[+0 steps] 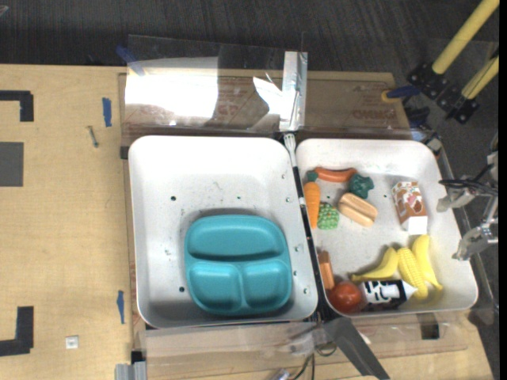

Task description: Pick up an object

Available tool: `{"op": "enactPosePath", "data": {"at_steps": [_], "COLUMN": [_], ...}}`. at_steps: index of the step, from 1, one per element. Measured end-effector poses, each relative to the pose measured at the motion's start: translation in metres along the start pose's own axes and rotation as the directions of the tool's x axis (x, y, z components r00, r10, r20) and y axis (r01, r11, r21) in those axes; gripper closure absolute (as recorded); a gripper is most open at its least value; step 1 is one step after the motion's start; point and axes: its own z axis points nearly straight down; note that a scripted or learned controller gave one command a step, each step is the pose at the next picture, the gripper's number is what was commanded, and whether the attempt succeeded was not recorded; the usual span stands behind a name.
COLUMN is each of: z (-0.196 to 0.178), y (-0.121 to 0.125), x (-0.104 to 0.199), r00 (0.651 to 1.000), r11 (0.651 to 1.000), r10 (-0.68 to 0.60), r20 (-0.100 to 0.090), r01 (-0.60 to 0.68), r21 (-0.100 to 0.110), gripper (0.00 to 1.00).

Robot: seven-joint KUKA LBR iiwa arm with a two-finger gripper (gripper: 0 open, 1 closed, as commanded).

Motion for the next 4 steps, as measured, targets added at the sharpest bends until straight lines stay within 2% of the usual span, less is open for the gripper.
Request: {"op": "enactPosePath", "data": {"at_steps": [1, 2, 3, 4], "z": [0.143, 0.155, 0.155, 0.155], "y": [0.022, 0.001, 0.015, 0.053], "x": [-0.002, -0.099, -0.034, -0.125], "r00": [0.999, 0.998, 1.000, 0.999], "r11": [0.999, 0.998, 1.000, 0.999], "r10": [-0.052, -0.061, 0.029, 0.034], "r20": [-0.011, 0.005, 0.001, 0.006], "r01": [0.052, 0.061, -0.029, -0.034], "r21": [-0.006, 0.000, 0.000, -0.002], "gripper": [0.00, 0.00, 0.00, 0.00]}}
